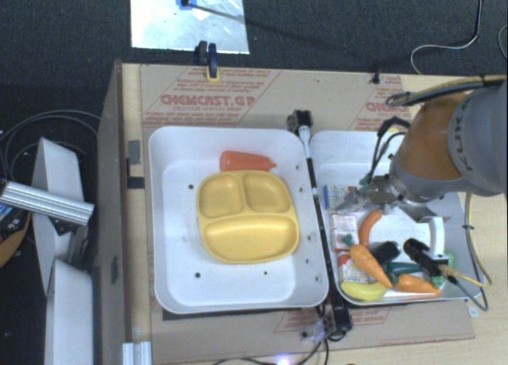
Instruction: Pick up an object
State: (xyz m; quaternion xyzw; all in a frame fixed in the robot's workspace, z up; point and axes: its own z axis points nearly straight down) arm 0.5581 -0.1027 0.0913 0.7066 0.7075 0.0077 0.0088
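1. Arm [444, 149]: grey with an orange band, reaching in from the right and over the right bin [343, 147].
2. Gripper [371, 194]: low over the middle of the right bin, pointing toward the wall shared with the left bin. Whether it is open or closed cannot be told, and nothing can be seen in its hold.
3. Blue packet [337, 195]: flat on the right bin floor, just beside the gripper tip, near the shared wall.
4. Red packet [343, 230]: flat, on the near side of the blue packet, by the same wall.
5. Curved orange piece [367, 227]: just beside the red packet, on the near side of the gripper.
6. Carrot [369, 264]: lying at a slant in the near part of the right bin, its tip toward the near wall.
7. Black thing [385, 251]: touching the carrot on its right.
8. Second carrot [414, 282]: by the near wall, right of the first carrot.
9. Banana [363, 292]: along the near wall, under the first carrot's tip.
10. Left bin [159, 197]: holds a yellow plate [246, 217] with three compartments, lying flat at the centre.
11. Red-orange thing [248, 161]: in the left bin, touching the plate's far edge.
12. Cardboard [238, 90]: printed sheet under both bins.
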